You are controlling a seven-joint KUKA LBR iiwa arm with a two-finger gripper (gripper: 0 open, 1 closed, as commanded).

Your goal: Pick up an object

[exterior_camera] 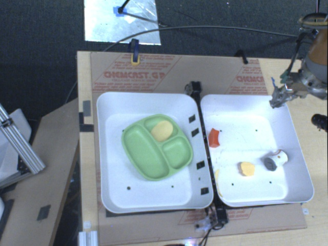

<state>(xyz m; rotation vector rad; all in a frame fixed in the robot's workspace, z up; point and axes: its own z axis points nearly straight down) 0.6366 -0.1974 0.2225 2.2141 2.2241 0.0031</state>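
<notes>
The right bin (287, 137) holds three loose objects: a red-orange piece (213, 137) against its left wall, a small yellow piece (247, 168) near the front, and a grey and white cup-like object (274, 160) lying on its side to the right of that. My gripper (278, 97) hangs over the bin's back right corner, well above and behind those objects, with nothing visibly held. In the left bin (110, 137) lies a green divided plate (156, 146) with a yellow object (163, 130) in its back compartment.
A black hinge strip (201, 137) runs between the two bins. A cardboard sheet (169, 70) lies under both. A blue clamp (135, 50) stands at the back edge, and a metal frame (18, 137) sits far left. A cable arcs across the back.
</notes>
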